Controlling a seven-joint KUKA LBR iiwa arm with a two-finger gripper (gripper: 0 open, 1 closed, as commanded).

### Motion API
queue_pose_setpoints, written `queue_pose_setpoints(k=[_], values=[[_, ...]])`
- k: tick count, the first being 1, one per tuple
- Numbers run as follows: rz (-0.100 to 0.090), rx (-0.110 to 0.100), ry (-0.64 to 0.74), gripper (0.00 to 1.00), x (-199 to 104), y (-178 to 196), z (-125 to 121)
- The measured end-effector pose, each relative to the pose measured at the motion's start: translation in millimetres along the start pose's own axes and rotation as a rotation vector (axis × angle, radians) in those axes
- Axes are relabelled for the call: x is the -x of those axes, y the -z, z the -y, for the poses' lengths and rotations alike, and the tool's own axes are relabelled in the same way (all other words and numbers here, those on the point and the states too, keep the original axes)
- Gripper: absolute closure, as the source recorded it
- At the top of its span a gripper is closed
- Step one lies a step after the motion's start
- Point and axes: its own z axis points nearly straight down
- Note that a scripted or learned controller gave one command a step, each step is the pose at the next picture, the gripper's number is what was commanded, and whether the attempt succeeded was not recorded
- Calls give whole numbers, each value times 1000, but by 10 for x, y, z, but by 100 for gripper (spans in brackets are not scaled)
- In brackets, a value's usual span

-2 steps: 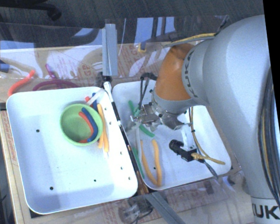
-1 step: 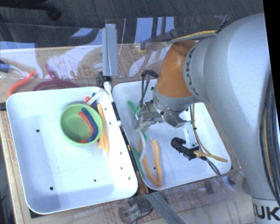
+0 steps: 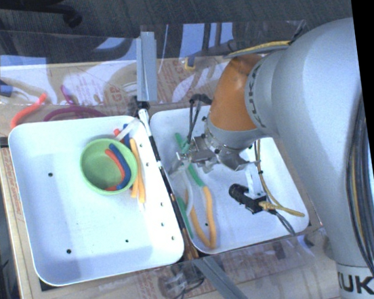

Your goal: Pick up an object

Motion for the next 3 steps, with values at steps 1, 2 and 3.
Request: queue_pose_setpoints(k=[1, 2, 3], values=[[1, -2, 4, 100, -1, 96, 0], [2, -2, 6, 0, -1, 96, 0], [-5, 7, 69, 0, 103, -104, -241]])
